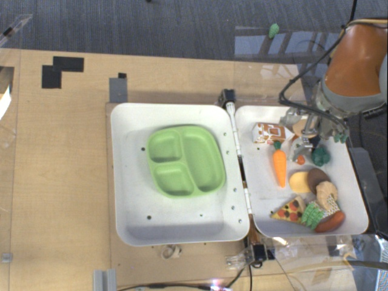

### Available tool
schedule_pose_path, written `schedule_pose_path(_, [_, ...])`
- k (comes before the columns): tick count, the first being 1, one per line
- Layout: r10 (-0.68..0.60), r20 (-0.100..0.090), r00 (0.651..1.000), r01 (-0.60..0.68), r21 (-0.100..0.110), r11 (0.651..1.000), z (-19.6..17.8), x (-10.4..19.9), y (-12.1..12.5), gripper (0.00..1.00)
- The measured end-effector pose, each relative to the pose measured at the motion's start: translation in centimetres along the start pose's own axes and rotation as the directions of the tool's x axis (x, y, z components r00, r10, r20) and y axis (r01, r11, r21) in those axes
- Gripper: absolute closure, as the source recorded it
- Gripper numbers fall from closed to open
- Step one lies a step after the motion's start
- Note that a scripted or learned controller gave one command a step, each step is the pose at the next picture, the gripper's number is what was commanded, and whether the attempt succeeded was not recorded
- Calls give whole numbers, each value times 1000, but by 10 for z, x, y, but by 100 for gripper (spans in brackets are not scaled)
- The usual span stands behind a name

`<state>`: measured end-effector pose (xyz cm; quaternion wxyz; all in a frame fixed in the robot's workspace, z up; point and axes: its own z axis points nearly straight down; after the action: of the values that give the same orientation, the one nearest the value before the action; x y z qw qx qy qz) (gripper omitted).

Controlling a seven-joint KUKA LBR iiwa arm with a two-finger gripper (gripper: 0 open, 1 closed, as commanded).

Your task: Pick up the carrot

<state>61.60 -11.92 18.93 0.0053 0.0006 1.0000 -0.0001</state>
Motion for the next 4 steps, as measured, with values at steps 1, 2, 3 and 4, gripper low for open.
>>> schedule_pose_path(1, [-67, 9, 998, 67, 2, 998, 99, 20, 8, 0])
schedule_pose_path(2, [-74, 17, 997, 74, 3, 997, 85, 17, 10, 100])
schedule_pose_path(3, [-74, 16, 997, 74, 3, 997, 86, 17, 10, 0])
schedule_pose_path(4, [27, 9, 1000, -27, 1, 1000, 98, 69, 33, 0])
